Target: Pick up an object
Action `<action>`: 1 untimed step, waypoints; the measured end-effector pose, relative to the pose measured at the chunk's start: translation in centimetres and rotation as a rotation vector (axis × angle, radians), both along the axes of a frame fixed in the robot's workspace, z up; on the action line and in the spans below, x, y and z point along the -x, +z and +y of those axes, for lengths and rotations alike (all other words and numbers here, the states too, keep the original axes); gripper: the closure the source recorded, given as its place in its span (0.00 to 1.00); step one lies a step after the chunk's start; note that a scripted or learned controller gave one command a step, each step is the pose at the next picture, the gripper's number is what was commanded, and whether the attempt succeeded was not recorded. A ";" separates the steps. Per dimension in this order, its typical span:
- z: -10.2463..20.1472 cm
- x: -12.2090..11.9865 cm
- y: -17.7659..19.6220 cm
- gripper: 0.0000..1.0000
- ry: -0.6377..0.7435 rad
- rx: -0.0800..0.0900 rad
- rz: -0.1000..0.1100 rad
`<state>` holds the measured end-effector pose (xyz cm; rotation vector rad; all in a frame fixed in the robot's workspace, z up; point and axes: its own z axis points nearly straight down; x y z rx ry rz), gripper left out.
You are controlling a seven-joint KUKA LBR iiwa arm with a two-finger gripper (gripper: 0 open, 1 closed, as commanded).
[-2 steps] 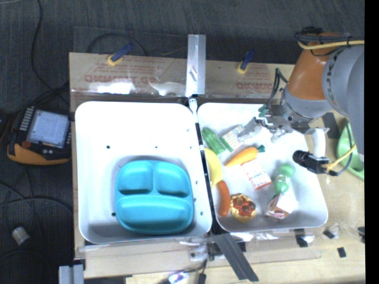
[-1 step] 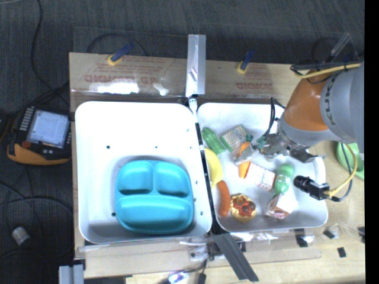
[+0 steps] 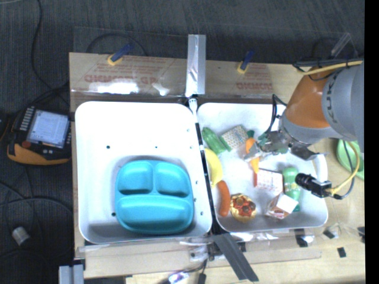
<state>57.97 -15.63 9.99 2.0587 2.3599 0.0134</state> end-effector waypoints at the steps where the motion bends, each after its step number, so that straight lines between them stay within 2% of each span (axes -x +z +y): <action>1: 3.0 1.9 12.1 1.00 -0.177 0.001 0.015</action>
